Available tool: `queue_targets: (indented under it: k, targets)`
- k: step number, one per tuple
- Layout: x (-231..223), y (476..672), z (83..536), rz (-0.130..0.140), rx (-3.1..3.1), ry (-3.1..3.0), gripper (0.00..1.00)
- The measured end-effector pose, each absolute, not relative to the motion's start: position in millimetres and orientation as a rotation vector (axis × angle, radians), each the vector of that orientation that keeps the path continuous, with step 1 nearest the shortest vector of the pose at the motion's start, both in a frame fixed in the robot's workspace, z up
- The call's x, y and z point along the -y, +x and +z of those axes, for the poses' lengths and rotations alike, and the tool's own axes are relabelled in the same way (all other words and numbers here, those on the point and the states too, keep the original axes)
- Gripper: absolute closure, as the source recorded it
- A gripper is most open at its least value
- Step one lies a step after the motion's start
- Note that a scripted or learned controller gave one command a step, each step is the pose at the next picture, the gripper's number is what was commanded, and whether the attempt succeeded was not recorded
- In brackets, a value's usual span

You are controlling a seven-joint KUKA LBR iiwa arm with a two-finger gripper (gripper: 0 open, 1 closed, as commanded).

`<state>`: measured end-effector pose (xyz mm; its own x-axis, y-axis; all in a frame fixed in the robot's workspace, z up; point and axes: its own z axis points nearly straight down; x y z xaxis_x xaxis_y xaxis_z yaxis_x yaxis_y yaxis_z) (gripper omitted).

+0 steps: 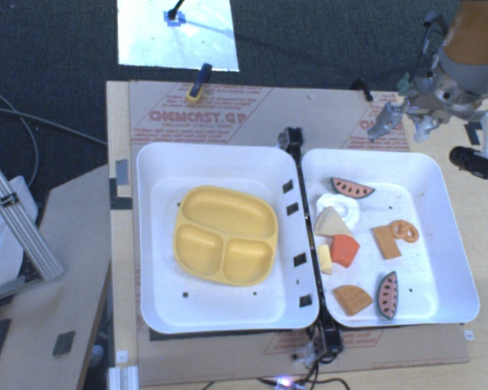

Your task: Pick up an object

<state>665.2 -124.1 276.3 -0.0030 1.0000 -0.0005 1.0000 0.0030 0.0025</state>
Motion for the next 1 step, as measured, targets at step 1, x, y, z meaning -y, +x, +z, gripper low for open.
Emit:
queue_targets:
  k: [1]
  targets:
    - [189.1, 665.2, 104.8, -0.009, -2.222, 2.229, 0.0]
